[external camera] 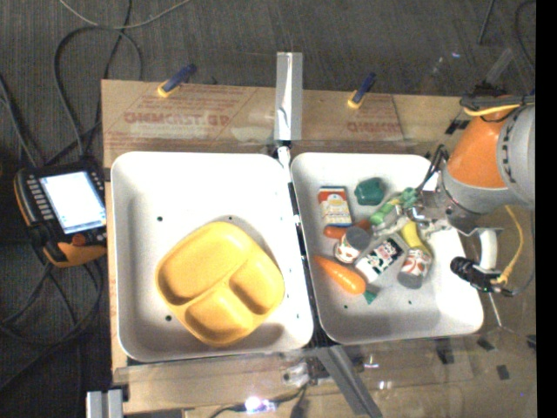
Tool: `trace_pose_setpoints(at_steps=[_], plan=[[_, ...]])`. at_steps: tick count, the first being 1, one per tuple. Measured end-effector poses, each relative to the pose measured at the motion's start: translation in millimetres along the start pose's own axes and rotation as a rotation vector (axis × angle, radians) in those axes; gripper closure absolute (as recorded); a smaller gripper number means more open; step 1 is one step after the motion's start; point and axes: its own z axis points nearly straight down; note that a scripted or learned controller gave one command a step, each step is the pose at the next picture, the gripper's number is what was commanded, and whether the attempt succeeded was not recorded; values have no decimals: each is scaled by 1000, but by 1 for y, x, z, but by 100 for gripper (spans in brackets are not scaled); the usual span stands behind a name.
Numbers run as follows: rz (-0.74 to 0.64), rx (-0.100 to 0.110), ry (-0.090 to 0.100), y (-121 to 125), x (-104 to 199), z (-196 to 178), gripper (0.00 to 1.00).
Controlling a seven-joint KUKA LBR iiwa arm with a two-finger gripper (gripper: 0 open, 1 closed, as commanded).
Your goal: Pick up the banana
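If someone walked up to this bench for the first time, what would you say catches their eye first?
Probably the big yellow divided tray lying alone in the left bin. Next, the jumble of small items in the right bin: an orange carrot at its lower left, a green piece near the top. The arm's orange band looms at the right.

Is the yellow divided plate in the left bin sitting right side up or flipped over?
Right side up. The yellow divided plate lies in the left bin with its ridges and three hollow compartments facing the camera; nothing lies in them.

robot lab, clamped bins [130,233], floor cables [96,16]
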Motion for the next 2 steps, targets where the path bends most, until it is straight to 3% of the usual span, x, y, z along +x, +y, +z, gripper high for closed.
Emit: trace_pose_setpoints(at_steps=[1, 2], plan=[[0, 1, 0, 0, 0, -9, 100], [3, 4, -3, 15, 46, -113, 100]])
